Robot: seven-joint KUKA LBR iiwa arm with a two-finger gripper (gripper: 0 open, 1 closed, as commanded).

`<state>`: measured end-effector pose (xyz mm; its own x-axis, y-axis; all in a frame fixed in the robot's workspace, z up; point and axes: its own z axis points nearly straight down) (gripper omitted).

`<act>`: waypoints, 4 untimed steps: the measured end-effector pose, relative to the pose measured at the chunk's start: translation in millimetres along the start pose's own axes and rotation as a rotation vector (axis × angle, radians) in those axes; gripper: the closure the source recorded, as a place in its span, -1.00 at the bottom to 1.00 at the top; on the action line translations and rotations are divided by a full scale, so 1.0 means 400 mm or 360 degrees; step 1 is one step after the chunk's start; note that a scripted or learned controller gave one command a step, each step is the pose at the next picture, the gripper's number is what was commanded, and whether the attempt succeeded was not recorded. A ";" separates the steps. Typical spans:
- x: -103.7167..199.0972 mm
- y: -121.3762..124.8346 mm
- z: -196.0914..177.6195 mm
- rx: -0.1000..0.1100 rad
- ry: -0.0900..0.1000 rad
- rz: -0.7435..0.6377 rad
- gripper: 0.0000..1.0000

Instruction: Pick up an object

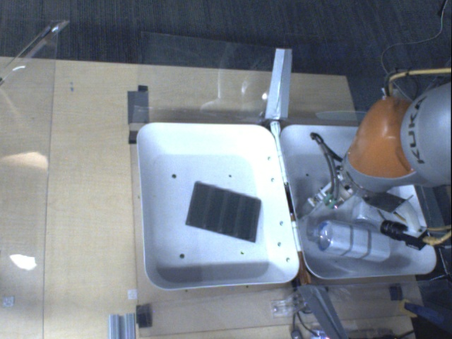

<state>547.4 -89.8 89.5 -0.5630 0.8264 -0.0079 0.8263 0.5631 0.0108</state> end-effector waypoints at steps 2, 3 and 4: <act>-0.003 0.007 -0.032 -0.0012 -0.0004 0.0003 -1.00; -0.098 0.153 0.005 0.0003 0.0002 0.0325 -1.00; -0.096 0.034 -0.229 0.0009 0.0004 0.0432 -1.00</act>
<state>579.1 -113.6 181.6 -0.3211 0.9470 -0.0031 0.9470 0.3211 0.0067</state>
